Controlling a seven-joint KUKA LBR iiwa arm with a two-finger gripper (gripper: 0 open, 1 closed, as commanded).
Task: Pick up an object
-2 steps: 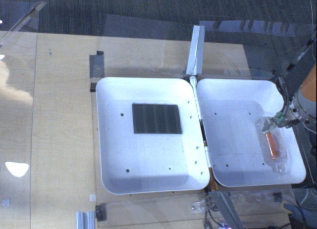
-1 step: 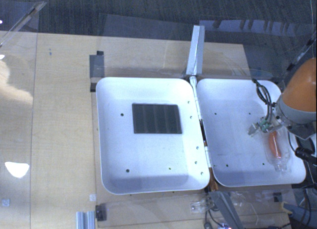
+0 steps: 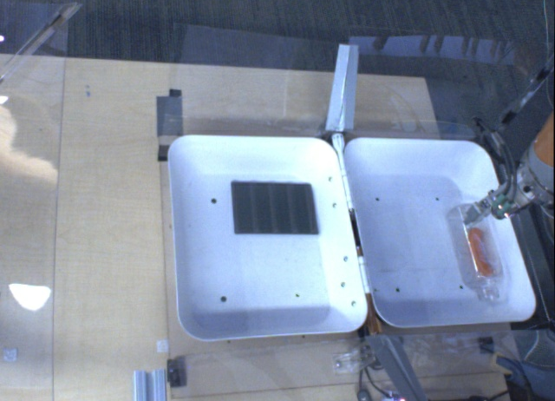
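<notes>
Overhead slanted view of a wooden bench (image 3: 95,243) bearing two shallow white bins set side by side, their inner rims touching along a central seam.

Left bin (image 3: 191,217): contains a dark ribbed rectangular pad (image 3: 274,208), lying flat in the upper middle of the floor, well apart from every wall. Small dark holes dot the floor near the corners and along the right rim.

Right bin (image 3: 390,174): contains a clear plastic bottle (image 3: 479,256) with orange contents, lying on its side close to the right wall, its long axis running from the upper part of the bin toward the lower right corner. No label, brand or writing can be read on it — the object is too small and the plastic too glossy.

Arm: the gripper (image 3: 496,206) enters from the right edge and sits low over the right wall of the right bin, just beside the bottle's upper end. Whether it touches the bottle, and how wide it stands, cannot be told at this size.

A grey metal bar (image 3: 342,87) rises from the seam at the bins' far side — tilted slightly right. No writing is legible anywhere on the bench.
</notes>
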